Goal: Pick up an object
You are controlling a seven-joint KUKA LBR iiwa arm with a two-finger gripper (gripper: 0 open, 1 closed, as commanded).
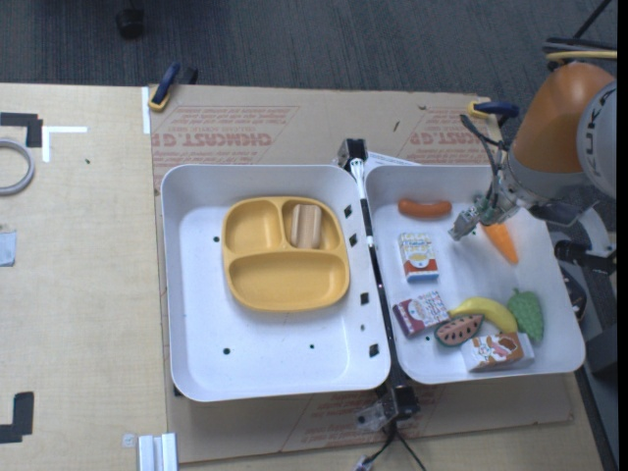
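1. The gripper [472,221] is seen low over the right bin [549,361], tilted down-left.
2. The carrot [501,241] lies just beside it, toward the arm's side, its long axis running diagonally.
3. Whether the gripper is apart or together cannot be told.
4. A short shift toward the carrot is judged necessary.

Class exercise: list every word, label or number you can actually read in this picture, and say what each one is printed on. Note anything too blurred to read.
Red lettering on the cardboard sheet under the bins, seen upside down: too blurred to read with certainty.
A second red print on the same cardboard, further right: also unreadable.
Small carton: a picture, print too small.
Red packet: print too small.
Box at the bin's front: print too small.
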